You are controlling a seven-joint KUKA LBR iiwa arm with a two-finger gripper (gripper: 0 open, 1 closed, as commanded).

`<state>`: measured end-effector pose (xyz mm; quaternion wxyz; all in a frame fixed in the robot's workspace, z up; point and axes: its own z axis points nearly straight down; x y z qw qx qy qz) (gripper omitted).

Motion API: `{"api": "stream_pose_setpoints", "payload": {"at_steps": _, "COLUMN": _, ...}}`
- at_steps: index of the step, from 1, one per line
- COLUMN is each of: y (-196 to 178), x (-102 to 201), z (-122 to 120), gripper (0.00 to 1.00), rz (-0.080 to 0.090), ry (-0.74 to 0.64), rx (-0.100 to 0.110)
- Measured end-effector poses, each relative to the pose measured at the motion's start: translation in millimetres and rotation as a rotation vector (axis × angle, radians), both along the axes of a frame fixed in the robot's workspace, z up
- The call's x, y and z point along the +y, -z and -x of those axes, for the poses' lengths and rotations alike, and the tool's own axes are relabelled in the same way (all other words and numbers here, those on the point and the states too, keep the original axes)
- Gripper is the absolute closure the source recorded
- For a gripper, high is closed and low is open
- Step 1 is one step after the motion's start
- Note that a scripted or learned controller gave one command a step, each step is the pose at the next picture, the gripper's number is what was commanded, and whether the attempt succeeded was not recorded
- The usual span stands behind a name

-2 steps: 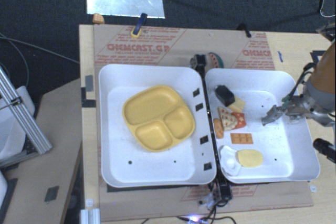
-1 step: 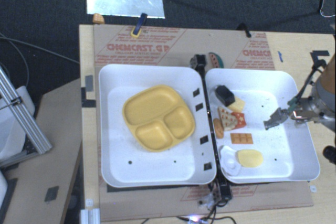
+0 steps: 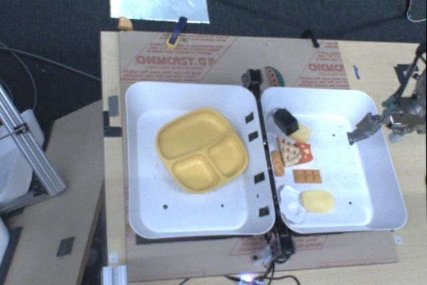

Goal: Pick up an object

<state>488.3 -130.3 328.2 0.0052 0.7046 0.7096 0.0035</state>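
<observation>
Overhead slanted view of the bench with two shallow white bins side by side. The left bin [image 3: 143,210] holds a yellow divided plate [image 3: 201,150] near its centre. The right bin [image 3: 380,210] holds the candidate objects, clustered along its left half: a black block [image 3: 285,121] at about 11 o'clock from the bin's centre, a pale wedge [image 3: 300,134] just beside it, a pizza slice [image 3: 291,152] at 9 o'clock, a small orange roll [image 3: 277,163] touching the slice's left edge, a brown cracker [image 3: 307,177] at 7 o'clock, and a yellow oval piece [image 3: 317,201] beside a white crumpled piece [image 3: 291,205] at 6 to 7 o'clock. The gripper [image 3: 363,128] enters from 3 o'clock and hangs over the bare right half of this bin, well apart from every object; nothing lies between its fingers, though how far they are parted cannot be told at this size. The step in hand appears to be the approach. To do it well, choose a piece that stands alone (the yellow oval or the cracker seem the least crowded), centre above it, then descend straight so that neighbours are not nudged.
</observation>
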Motion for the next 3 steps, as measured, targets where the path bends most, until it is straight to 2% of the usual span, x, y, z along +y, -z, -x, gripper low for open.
{"api": "stream_pose_setpoints", "payload": {"at_steps": 1, "y": 142, "x": 45, "z": 3, "gripper": 0.00, "rz": -0.006, "ry": 0.000, "rx": 0.022}}
{"api": "stream_pose_setpoints", "payload": {"at_steps": 2, "y": 249, "x": 45, "z": 2, "gripper": 0.00, "rz": -0.004, "ry": 0.007, "rx": 0.014}}
{"api": "stream_pose_setpoints", "payload": {"at_steps": 3, "y": 230, "x": 44, "z": -2, "gripper": 1.00, "rz": -0.002, "ry": 0.006, "rx": 0.000}}
